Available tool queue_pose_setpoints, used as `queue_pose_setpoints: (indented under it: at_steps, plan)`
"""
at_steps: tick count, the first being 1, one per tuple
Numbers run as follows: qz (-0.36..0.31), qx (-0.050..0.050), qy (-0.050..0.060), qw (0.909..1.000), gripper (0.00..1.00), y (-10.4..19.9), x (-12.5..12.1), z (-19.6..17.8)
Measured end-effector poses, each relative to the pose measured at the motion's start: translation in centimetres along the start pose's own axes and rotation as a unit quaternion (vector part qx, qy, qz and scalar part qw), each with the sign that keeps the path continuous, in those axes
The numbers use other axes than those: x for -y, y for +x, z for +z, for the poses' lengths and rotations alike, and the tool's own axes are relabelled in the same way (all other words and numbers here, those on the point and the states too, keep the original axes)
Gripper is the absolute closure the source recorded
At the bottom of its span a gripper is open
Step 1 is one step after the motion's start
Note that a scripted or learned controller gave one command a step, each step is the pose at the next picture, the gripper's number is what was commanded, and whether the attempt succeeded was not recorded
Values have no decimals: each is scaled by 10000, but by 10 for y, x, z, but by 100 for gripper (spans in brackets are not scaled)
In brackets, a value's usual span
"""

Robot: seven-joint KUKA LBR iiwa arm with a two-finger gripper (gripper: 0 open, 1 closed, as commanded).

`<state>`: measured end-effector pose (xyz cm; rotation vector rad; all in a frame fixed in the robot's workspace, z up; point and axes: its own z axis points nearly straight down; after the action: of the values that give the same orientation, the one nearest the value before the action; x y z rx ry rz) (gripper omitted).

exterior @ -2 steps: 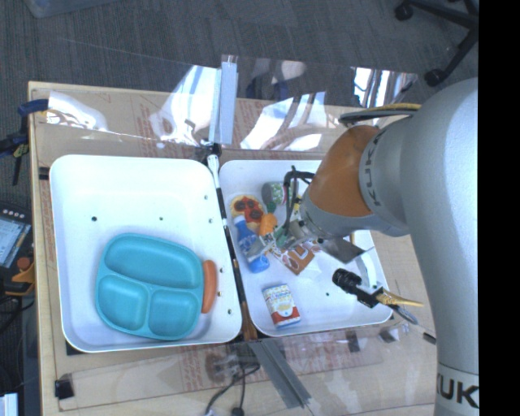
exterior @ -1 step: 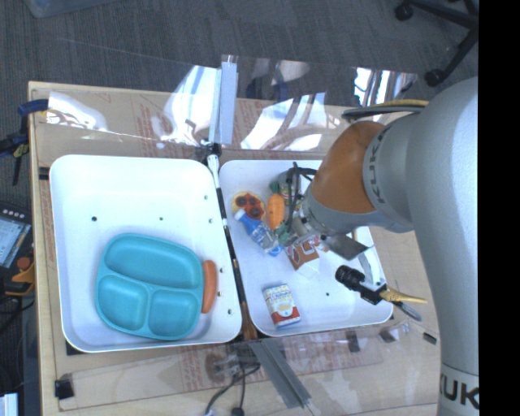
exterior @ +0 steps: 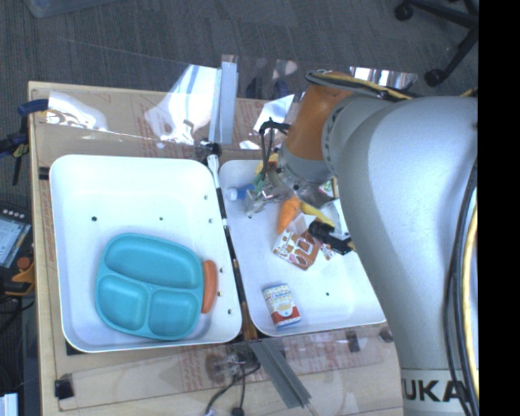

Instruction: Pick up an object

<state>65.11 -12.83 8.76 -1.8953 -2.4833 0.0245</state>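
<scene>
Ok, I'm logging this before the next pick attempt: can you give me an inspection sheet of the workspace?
Surface: left bin and right bin, white, side by side.
Job's things: right bin holds small can, snack packet, orange carrot-like piece; left bin holds blue divided tray, orange sausage at its right edge.
Clutter: plastic bags behind the bins.
Grippers: tool low over right bin's far end.
Cables: loose wires at bench's near edge.
Surroundings: dark carpet, chair base.

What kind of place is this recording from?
Probably a robotics lab: a KUKA arm reaches over two white bins on a bench, and an office chair's wheeled base stands on carpet.
</scene>
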Motion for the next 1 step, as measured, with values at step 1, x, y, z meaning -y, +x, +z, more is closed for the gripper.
queue_pose_setpoints:
  at_steps: [1]
  plan:
    - [1, -44, 45, 10000, 0, 3, 2, 4]
